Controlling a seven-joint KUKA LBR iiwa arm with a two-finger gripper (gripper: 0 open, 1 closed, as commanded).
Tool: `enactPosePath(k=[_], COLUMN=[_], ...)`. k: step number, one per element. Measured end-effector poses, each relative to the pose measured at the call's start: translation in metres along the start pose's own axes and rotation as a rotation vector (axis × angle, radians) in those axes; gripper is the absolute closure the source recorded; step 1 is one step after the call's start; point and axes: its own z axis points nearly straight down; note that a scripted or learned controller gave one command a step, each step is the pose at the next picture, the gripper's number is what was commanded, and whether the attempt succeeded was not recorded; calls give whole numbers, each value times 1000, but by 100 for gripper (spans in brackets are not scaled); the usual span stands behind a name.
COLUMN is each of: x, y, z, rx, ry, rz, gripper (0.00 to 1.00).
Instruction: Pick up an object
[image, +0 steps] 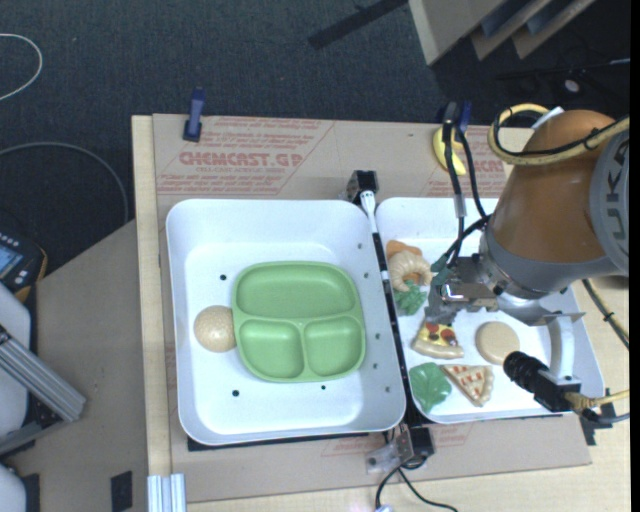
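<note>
Gripper (452, 293) just above pizza slice (438, 338), clench impossible to tell; risks snagging neighbouring croissant (408, 266) instead.

pizza slice (438, 339) | flat | right bin, just beside end effector (447, 296)

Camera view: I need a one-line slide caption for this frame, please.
KUKA arm's gripper poised over toy food in the right bin; green divided tray in the left bin.
</note>
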Motion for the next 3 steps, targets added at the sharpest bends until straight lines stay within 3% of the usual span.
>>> enactPosePath(k=[1, 2, 3], x=[34, 50, 72], y=[0, 2, 0], z=[20, -134, -83], rx=[-1, -26, 0], ry=[1, 2, -1], rz=[-4, -7, -4], gripper=[100, 100, 100])
